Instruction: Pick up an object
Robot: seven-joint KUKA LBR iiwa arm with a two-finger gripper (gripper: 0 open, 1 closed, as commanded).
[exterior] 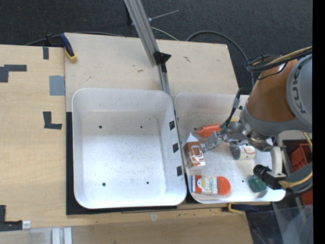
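Hovering low in the right bin [213,103], the gripper [216,142] sits just right of a small printed carton [194,154]; whether it is spread or closed, I cannot tell. The carton looks light, stiff, best pinched across its narrow sides.

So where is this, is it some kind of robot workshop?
Probably a robot lab or test bench. A grey and orange robot arm reaches over two white bins on a wooden bench, with small items like an orange packet to grab.
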